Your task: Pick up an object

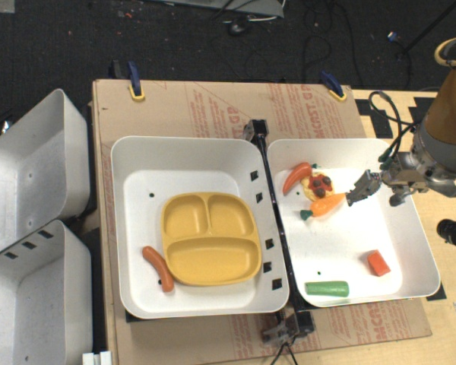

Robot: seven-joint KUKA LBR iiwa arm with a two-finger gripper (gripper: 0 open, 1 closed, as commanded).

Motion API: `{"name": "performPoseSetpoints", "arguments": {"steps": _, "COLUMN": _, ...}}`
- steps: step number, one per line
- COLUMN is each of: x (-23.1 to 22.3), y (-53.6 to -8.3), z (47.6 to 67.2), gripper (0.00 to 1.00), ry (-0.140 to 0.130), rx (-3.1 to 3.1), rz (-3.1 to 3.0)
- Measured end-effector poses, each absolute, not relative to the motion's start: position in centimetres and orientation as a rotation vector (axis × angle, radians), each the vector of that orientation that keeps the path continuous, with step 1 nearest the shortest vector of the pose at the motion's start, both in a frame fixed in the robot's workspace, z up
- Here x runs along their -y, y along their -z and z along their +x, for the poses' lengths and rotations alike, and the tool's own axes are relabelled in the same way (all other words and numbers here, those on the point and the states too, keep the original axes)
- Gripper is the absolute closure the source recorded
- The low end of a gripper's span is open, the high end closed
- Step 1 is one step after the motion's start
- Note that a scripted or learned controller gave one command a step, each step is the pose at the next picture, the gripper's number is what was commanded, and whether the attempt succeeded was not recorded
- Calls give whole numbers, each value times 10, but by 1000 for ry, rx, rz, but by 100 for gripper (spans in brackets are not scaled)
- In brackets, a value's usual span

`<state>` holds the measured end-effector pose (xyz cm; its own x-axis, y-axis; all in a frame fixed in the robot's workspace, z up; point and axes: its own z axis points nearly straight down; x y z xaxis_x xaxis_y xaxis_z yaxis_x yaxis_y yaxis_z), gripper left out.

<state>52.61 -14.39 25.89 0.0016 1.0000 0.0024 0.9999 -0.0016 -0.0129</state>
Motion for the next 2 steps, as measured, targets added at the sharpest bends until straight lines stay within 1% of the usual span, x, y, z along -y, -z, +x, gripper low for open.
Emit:
{"name": "performPoseSetpoints", "arguments": {"steps": 1, "x": 143, "y": -265, "z": 528, "gripper": 0, "ry": 0, "rx": 2223, "rz": -2220}}
{"name": "performPoseSetpoints", "arguments": {"steps": 2, "x": 135, "y": -219, "z": 528, "gripper": 0, "ry": -3, "rx": 2218, "rz": -2220}}
